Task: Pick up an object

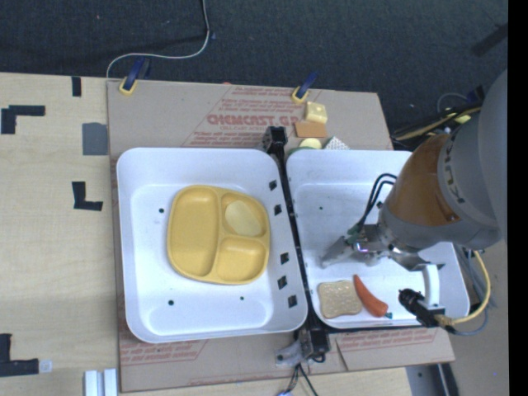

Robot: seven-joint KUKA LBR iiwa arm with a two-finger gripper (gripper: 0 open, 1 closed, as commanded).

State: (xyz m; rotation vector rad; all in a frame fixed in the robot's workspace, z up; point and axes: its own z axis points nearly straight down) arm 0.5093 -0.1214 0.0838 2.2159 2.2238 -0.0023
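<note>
In the right bin, a tan slice of toy bread lies flat near the front wall. An orange carrot lies just to its right, slanted. My gripper hangs low over the bin floor, a little behind and above the bread, reaching in from the right under the orange band of the arm. Nothing shows in its grasp. The wrist hides the bin's right middle.
The left bin holds a yellow divided plate. Small yellow and orange blocks and a pale green piece lie on the cardboard behind the bins. Black clips run along the wall between the bins.
</note>
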